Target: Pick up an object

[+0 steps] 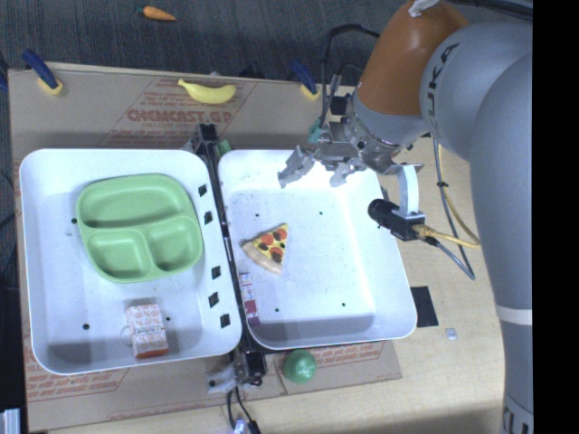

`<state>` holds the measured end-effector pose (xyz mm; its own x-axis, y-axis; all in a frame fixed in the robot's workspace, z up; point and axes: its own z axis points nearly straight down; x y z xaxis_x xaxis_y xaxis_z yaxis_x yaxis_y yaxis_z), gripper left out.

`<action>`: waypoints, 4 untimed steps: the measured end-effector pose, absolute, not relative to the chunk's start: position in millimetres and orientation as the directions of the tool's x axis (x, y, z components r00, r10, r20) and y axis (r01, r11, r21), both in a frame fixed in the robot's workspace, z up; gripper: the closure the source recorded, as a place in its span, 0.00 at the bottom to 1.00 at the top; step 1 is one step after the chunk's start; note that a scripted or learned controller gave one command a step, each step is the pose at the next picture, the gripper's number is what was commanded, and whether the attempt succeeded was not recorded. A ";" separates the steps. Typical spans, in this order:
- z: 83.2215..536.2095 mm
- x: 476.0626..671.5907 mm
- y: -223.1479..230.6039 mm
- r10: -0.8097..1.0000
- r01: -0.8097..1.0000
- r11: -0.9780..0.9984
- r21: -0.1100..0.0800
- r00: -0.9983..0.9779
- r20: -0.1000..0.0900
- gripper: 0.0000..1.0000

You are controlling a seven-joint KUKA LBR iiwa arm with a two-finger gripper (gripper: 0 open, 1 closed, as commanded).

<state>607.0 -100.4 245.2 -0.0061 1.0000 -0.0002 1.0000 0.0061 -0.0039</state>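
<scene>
Two white bins sit side by side on the tabletop (434,328), and the only thing in the right bin (380,278) is a toy pizza slice (269,247) lying flat near its left wall. The end effector (317,170) hangs over that bin's far edge, fingers spread and nothing between them. Honestly the pizza looks like the obvious target, since it's closest. Because it lies so flat, the fingers probably need to come straight down and straddle the narrow width, closing across the wedge, not along it. The left bin (36,269) has a green divided tray (136,224) and a small snack packet (146,329).
</scene>
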 end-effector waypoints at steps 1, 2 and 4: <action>299.1 629.3 -150.3 1.000 1.000 0.004 -0.001 -0.004 -0.001 0.00; 187.7 654.1 -174.1 1.000 1.000 0.005 -0.008 -0.005 0.000 0.00; 102.4 656.7 -151.0 1.000 1.000 0.011 -0.005 -0.011 -0.001 1.00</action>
